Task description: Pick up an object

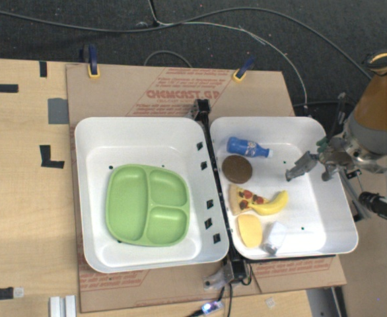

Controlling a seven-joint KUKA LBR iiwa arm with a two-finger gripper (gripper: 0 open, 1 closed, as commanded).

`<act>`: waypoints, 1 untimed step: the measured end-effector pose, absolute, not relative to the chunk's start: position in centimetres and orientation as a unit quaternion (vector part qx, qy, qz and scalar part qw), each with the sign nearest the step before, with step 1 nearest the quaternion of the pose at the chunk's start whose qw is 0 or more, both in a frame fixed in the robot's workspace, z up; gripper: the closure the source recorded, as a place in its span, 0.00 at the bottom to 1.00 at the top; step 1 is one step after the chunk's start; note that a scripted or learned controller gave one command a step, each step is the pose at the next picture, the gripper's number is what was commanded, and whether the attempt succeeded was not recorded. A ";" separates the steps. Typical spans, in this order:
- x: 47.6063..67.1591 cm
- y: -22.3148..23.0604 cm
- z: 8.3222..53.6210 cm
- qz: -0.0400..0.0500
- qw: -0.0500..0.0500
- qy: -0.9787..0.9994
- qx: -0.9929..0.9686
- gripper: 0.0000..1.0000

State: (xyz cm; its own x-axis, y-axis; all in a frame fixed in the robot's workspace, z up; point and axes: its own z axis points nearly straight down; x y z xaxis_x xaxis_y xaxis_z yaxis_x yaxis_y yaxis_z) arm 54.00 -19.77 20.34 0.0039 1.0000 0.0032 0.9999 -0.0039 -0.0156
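The right bin (312,240) holds a blue bottle (247,148) lying on its side, a brown round disc (237,169), a yellow banana (270,204), a small pizza-like piece (245,197), a pale yellow wedge (249,230) and a clear crumpled wrapper (273,238). My gripper (312,167) hangs over the right side of that bin, to the right of the banana. Its two fingers are spread apart with nothing between them.
The left bin (88,177) holds a green divided plate (147,205). Both bins sit on a cardboard sheet (174,91) held by blue and yellow clamps at the far edge. Cables run across the dark floor behind.
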 end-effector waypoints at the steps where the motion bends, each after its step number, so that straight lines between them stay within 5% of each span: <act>1: 54.3 -19.7 21.2 0.001 0.001 -0.707 -0.707 0.00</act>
State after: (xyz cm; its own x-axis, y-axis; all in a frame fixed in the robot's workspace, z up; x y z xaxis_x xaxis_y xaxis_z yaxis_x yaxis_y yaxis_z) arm 54.30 -19.69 21.17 -0.0010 1.0000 0.0000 1.0000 0.0010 -0.0020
